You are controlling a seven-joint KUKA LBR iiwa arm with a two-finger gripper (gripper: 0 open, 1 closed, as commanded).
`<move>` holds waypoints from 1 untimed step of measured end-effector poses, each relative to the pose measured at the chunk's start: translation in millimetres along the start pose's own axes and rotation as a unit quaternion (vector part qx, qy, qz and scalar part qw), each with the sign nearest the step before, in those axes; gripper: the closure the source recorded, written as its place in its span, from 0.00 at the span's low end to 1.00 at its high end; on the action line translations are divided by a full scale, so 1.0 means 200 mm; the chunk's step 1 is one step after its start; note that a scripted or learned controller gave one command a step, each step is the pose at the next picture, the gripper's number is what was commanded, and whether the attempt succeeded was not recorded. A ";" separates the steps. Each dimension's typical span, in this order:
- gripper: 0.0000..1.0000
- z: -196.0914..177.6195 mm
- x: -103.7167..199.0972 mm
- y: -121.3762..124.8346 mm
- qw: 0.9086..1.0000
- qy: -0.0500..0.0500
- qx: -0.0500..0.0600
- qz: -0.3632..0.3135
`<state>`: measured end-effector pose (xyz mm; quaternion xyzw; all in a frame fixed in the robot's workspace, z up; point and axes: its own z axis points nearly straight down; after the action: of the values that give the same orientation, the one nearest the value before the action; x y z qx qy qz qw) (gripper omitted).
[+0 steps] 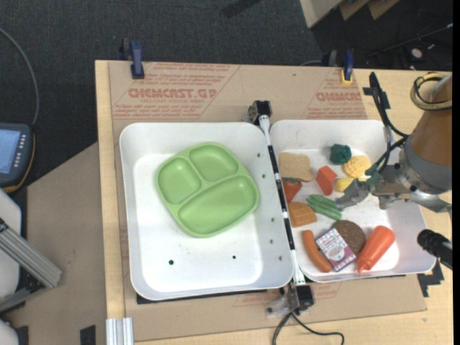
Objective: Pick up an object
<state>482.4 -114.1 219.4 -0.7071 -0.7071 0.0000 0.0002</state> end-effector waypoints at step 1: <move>0.00 0.50 -0.10 0.08 1.000 0.001 0.004 0.001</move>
<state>498.2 -134.8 119.8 -0.7078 -0.7064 0.0022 0.0035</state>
